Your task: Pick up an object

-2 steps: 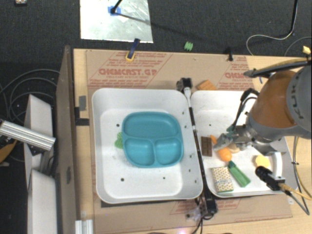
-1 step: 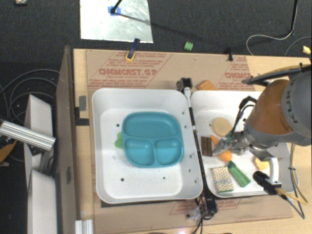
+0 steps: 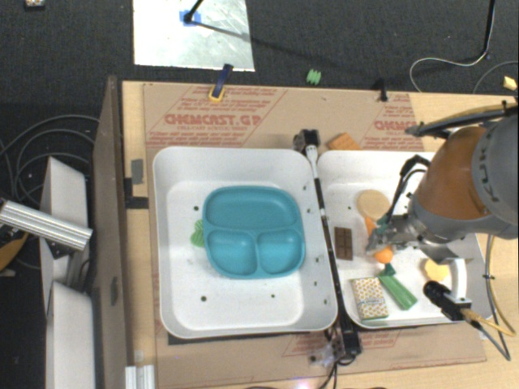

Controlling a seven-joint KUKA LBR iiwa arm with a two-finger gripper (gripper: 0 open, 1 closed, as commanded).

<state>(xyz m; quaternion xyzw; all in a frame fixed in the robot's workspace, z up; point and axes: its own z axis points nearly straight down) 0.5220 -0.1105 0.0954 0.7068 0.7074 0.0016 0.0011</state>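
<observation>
Camera view is looking down on a table carrying two white bins; the tool is hanging low in the right bin, and I cannot tell its state; one small orange piece is lying just beneath it, likely light, hard and slick, best pinched across its middle; close around it are lying one green block, one brown bar, one tan disc and one patterned sponge; far to its left, one teal tray is sitting in the left bin.
</observation>
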